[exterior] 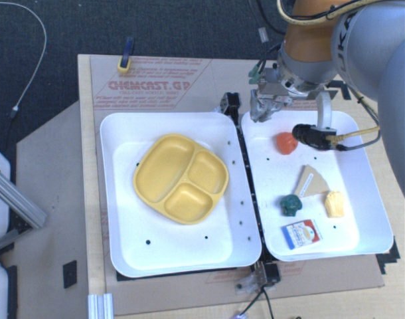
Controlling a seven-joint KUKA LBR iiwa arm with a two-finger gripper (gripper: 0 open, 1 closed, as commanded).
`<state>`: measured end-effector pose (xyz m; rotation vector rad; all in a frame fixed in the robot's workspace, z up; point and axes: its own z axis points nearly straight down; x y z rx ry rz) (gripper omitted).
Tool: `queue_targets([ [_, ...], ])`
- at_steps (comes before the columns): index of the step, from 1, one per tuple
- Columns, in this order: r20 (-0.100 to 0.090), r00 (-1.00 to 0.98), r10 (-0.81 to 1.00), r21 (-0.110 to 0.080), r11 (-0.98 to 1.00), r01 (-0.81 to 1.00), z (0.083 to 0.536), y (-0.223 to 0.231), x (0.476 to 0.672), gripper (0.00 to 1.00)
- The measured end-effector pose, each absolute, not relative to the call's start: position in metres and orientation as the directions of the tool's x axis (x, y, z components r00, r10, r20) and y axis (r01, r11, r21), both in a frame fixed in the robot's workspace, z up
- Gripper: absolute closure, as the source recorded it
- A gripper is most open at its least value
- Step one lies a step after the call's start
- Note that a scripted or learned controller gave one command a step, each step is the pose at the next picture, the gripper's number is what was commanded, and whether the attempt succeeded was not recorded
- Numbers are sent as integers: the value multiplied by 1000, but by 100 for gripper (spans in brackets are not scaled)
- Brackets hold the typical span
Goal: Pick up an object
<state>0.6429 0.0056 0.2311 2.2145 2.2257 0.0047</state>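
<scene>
Counting first: two white bins sit side by side on the brown surface (pixel 156 85). The hand (pixel 262 111) hangs over the back corner of one bin (pixel 358 178), right by the edge where the two bins meet.

That bin has five small things in it, one of each kind. One red round thing (pixel 286 143) lies closest to the hand, just beside it and a little toward the front. One tan wedge (pixel 312 180) lies farther out past the red one. One green lump (pixel 291 205) lies near the wedge's low end. One yellow block (pixel 334 204) sits just beside the wedge, on the side away from the hand. One small red, white and blue packet (pixel 301 233) lies farthest from the hand, near the front wall. None of the five is in the hand.

The other bin (pixel 189 244) holds one yellow plate (pixel 181 178) with three hollow parts. It lies well apart from the hand, across the shared edge.

One black clip (pixel 230 103) sits just beside the hand, at the back where the bins meet. One blue and yellow clamp (pixel 126 55) sits far from the hand, at the back edge of the surface.

One big grey arm (pixel 382 52) with an orange band comes in from the side and bends down, so the hand points down at the bin. I cannot tell if the hand is wide or narrow. Nothing shows in its grip.
</scene>
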Motion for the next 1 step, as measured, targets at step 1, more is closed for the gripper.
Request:
queue_targets([
  [1,0,-3,1000,3,3,1000,228,57,657,100],
])
